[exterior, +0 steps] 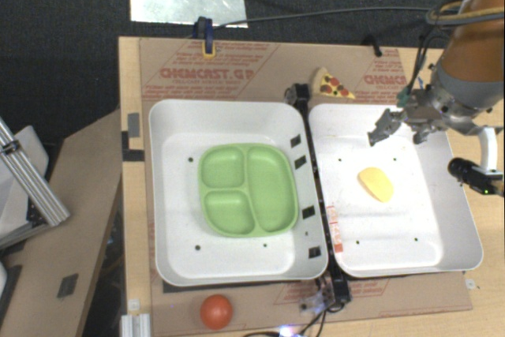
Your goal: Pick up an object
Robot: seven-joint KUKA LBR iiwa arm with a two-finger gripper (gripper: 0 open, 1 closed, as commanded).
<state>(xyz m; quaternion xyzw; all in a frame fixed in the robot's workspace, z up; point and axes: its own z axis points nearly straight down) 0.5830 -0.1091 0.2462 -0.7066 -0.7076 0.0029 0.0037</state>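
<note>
Nearest the camera, a small red-orange ball (215, 311) sits on the desk (237, 63) just below the left bin (170, 170). That bin holds a green divided tray (247, 189) at its middle. Touching the left bin on its right side is the right bin (442, 241), where a yellow object (376, 184) lies near the centre. Above and right of the yellow object hover the jaws (401, 125), spread apart and holding nothing. Beyond the bins, a toy pizza slice (333, 84) rests on the desk.
</note>
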